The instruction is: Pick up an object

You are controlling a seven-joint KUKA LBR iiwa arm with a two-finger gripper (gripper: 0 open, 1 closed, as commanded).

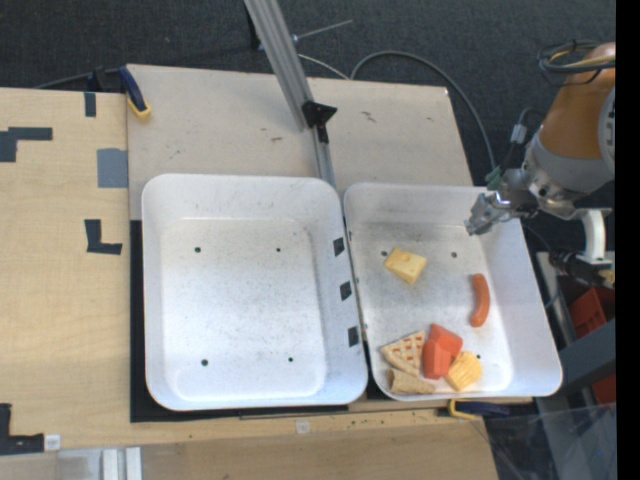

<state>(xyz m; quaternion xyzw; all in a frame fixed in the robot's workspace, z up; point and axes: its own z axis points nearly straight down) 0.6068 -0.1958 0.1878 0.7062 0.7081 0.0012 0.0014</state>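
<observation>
My two-finger gripper (480, 216) hangs over the upper right corner of the right shallow white bin (520, 298); whether it is wide or narrow I cannot tell. Below lie a yellow cheese-like block (405, 265), an orange sausage-shaped piece (480, 300), and a heap: tan waffle piece (404, 352), red-orange block (441, 351), yellow ridged piece (464, 371).

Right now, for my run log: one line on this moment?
gripper: over right bin's far right edge | cheese cube, sausage: lying untouched | pick: not done
</observation>
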